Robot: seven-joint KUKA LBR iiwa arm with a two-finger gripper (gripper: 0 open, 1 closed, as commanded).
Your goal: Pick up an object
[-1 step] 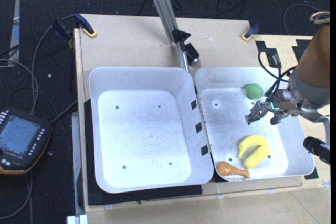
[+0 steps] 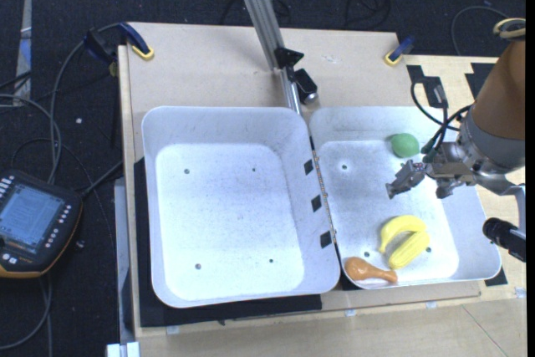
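- Right now the grey arm's end effector hangs over the right-hand white bin, with nothing visibly between its fingers; how wide they stand I cannot tell.
- Seemingly it's the approach step: the yellow banana-shaped toy lies just below, the round green ball just above, the orange pear-shaped toy by the near rim.
- Next, I'd judge, it must settle over one and descend.

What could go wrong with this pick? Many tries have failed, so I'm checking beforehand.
The gripper hangs over bare bin floor, between the green ball and the yellow banana, so closing here would likely grab nothing. The ball could roll away if nudged. The orange object lies against the right bin's near rim, awkward to reach.
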